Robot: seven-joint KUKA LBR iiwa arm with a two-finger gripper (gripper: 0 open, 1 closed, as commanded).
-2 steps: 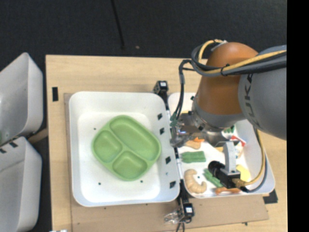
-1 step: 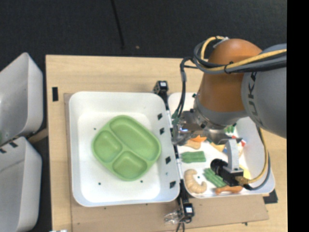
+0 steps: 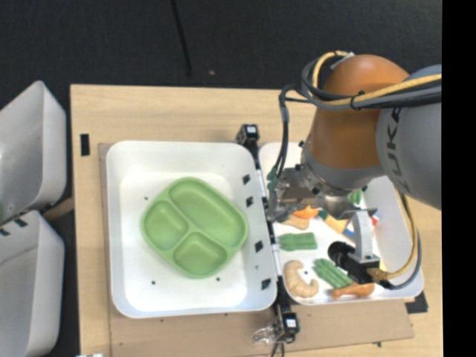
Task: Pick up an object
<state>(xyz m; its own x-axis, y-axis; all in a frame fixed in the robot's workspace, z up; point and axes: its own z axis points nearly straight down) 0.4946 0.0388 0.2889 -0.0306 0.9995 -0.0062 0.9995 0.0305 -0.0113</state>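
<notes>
White plastic is seen in both bins on the wooden bench (image 3: 171, 110). Dark lettering is printed on the grey casing of the arm (image 3: 405, 147), near the right edge of the camera view, but it is cut off and cannot be read with certainty; no other writing or label can be made out. The left bin (image 3: 126, 199) is occupied by a green divided plate (image 3: 195, 227), which is laid flat with its three compartments facing up. The loose things are all found in the right bin (image 3: 390, 225). The gripper (image 3: 286, 203) is lowered at the left side of this bin, close to the wall between the two bins, and whether it is clenched or released cannot be told. An orange piece (image 3: 303, 216) is seen just beside it, partly covered by the wrist. Below it a green flat block (image 3: 297, 241) is placed with its long axis running left to right. A tan curved piece (image 3: 300, 281) is lying near the front corner. A green ridged piece (image 3: 331, 272) is pointed from upper left to lower right, and an orange stick (image 3: 353, 291) is laid almost level along the front wall.
</notes>
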